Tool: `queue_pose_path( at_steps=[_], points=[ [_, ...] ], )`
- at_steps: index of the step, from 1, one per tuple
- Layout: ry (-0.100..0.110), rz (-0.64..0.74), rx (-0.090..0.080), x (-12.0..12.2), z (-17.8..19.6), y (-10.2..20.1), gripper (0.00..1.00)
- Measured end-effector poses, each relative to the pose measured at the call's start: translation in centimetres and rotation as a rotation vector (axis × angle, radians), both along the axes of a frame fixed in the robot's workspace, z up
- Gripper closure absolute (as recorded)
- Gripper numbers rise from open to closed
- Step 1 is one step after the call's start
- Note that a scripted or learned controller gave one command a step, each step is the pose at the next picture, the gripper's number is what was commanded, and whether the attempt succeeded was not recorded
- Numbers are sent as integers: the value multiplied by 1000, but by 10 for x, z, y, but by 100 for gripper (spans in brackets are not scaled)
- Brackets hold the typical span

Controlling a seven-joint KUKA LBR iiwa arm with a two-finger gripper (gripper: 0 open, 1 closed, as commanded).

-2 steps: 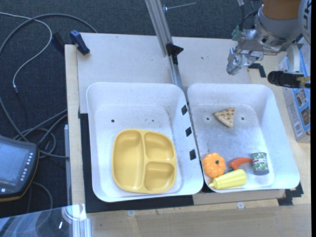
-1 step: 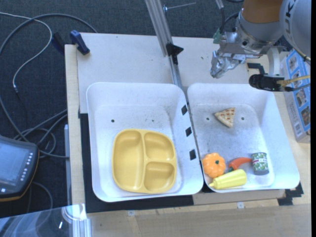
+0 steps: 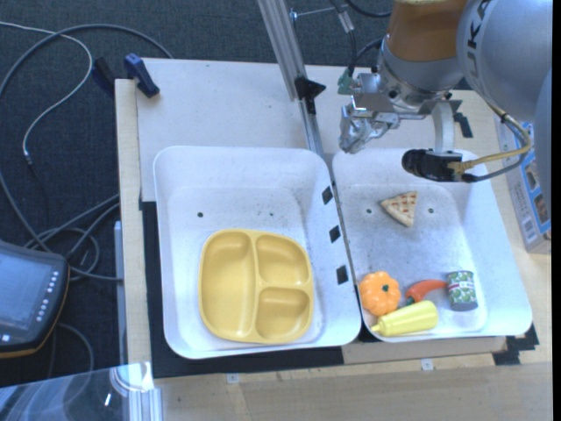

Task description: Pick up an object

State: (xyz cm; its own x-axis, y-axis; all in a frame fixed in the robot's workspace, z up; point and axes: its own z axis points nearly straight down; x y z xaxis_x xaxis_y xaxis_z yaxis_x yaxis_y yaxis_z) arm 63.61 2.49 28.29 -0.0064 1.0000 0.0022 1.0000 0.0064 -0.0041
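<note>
Nearby, gripper (image 3: 352, 140) fingers together, empty, above right bin's (image 3: 491, 226) far rim; waffle (image 3: 400, 207) below.

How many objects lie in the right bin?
5: a waffle-like wedge near the far end; at the near end a small pumpkin, a yellow corn cob, an orange carrot and a green can.

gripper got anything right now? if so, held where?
Nothing held. The gripper hangs above the far edge of the right bin, with nothing between its fingers. The pizza slice, pumpkin, corn, carrot and can all lie in that bin.
</note>
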Motion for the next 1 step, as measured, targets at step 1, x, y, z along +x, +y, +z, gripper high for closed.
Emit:
queue_pose_path(
  at_steps=[1],
  points=[
    [1, 0, 0, -4, -15, 56, 100]
  ],
)
